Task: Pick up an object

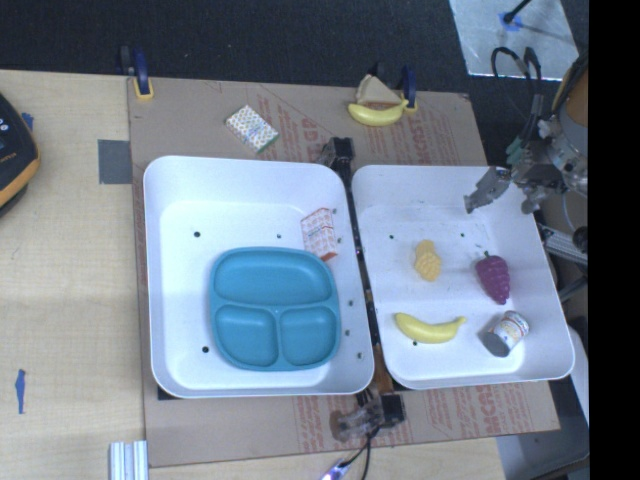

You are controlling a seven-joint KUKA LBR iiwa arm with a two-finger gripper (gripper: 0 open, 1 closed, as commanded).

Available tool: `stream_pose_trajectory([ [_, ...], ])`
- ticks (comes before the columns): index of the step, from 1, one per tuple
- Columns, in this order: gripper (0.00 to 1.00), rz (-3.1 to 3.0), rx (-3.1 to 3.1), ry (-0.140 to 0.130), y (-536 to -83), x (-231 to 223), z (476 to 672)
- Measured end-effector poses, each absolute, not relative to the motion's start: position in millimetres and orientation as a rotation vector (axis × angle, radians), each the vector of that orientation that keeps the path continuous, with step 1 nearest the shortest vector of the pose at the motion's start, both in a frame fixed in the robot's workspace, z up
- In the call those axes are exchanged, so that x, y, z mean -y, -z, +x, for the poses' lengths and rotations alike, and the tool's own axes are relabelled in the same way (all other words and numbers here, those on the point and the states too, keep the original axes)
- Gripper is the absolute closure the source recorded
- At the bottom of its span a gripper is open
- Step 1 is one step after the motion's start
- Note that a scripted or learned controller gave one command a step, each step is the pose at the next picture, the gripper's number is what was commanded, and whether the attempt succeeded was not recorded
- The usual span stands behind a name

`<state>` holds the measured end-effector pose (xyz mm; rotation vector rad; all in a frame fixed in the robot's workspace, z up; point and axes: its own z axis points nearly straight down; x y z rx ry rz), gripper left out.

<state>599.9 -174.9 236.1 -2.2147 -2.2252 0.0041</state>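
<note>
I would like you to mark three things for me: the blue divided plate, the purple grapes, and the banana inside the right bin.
blue divided plate [273, 306], camera view, on the ridge between its compartments.
purple grapes [493, 277], camera view, on the middle of the bunch.
banana [428, 328], camera view, on the middle of its curve.

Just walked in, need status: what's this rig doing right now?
The grey two-finger gripper hangs over the upper right corner of the right white bin, holding nothing. Below it lie a small yellow corn piece, purple grape bunch, yellow banana and small tin can. The left white bin holds a blue divided plate. No pick yet.
</note>
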Motion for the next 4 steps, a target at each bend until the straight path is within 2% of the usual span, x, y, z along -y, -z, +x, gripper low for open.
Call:
stream_pose_trajectory([
  [1,0.00,-2.213,2.226,-0.006,-172.5,141.6,609.2],
  [2,0.00,-2.214,2.226,-0.006,-111.5,126.7,613.5],
  [3,0.00,-2.215,2.224,-0.006,-91.5,105.9,587.7],
  [4,1.00,-2.213,2.226,-0.009,-102.0,107.3,587.9],
])
